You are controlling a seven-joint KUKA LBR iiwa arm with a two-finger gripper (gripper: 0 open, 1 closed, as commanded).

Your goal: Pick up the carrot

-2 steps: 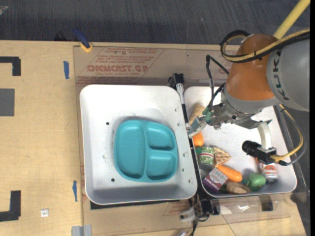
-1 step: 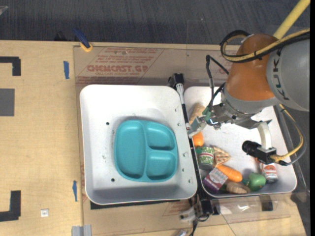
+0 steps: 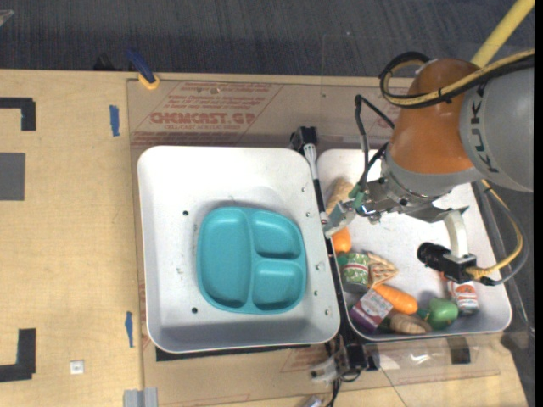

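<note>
The carrot (image 3: 396, 297) is a short orange piece lying among other toy foods in the front half of the right bin (image 3: 492, 253). My gripper (image 3: 343, 214) hangs over the left edge of that bin, up against the wall shared with the left bin. It is well to the upper left of the carrot and apart from it. A small round orange item (image 3: 341, 242) sits just below the gripper. The arm's orange band (image 3: 433, 130) and grey wrist cover the back of the right bin.
The left bin (image 3: 161, 227) holds a teal divided plate (image 3: 251, 259). Around the carrot lie a purple item (image 3: 370, 310), a printed packet (image 3: 366, 270), a green item (image 3: 441, 313), a small can (image 3: 465, 298) and a beige piece (image 3: 339, 192). Cables trail at the right.
</note>
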